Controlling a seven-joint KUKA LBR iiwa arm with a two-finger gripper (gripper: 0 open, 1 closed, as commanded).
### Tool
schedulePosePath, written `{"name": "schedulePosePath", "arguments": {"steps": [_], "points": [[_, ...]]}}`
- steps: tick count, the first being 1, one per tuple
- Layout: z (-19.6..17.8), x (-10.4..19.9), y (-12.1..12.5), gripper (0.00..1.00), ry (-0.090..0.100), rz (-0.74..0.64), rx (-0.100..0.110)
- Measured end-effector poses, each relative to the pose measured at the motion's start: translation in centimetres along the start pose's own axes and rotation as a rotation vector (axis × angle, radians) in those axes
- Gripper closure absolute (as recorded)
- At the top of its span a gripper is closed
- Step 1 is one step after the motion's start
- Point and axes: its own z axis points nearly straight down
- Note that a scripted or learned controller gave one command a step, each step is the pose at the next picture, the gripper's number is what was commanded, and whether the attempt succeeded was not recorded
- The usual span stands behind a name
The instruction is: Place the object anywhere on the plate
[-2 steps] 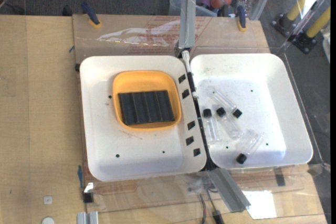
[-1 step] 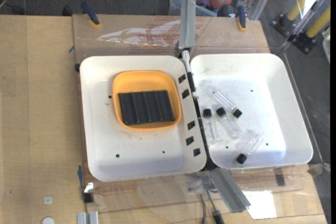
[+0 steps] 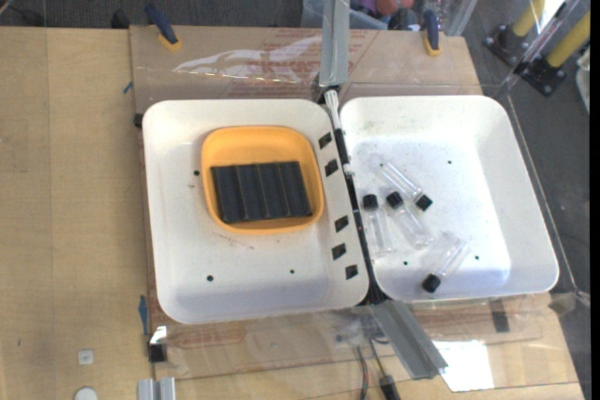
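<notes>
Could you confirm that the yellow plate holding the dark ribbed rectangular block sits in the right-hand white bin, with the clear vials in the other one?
Not quite: the camera view shows the yellow plate holding the dark ribbed rectangular block in the left-hand white bin. The clear black-capped vials lie in the right-hand white bin.

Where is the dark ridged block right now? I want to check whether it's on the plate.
In the camera view the dark ridged block lies flat on the yellow plate, in the middle of the left bin.
</notes>
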Motion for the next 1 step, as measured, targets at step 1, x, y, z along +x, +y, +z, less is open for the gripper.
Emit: {"name": "schedulePosePath", "arguments": {"steps": [1], "points": [[0.15,0.37,0.41,1.0,-0.004,-0.638,-0.001]]}}
